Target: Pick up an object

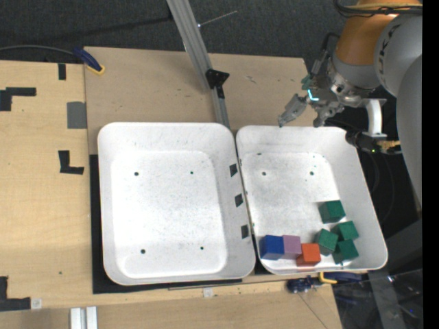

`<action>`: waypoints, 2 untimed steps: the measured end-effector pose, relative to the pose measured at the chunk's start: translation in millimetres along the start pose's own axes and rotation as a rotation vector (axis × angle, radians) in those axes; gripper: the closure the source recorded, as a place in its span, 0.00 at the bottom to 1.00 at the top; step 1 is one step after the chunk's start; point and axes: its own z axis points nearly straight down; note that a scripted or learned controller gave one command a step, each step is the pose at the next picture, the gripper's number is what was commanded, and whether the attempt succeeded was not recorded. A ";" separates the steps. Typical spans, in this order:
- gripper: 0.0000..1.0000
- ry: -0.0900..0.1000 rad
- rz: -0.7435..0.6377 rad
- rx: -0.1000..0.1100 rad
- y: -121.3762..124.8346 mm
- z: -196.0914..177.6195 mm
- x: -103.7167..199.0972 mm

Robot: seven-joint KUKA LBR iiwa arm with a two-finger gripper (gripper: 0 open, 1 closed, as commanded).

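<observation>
The grey arm (410,60) is wearing an orange band (367,29) above its wrist, black cables looping over it, a small cyan light glowing near the metallic end effector (305,113).

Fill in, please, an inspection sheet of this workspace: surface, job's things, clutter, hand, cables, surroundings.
Surface: light wooden bench bearing two shallow white plastic bins, left bin and right bin, side by side.
Job's things: in the right bin's near corner, a blue cube, a pale purple cube, an orange cube and four dark green blocks close together.
Clutter: black tape marks and a grey patch on the bench.
Hand: the grey two-finger hand hangs open over the right bin's far rim, holding nothing.
Cables: black cables beside the arm.
Surroundings: slanted aluminium rail; dark floor.
</observation>
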 end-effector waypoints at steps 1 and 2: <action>0.00 -0.003 -0.001 -0.004 0.8 -3.4 -0.5; 0.00 -0.002 0.000 0.000 -9.9 48.9 -1.0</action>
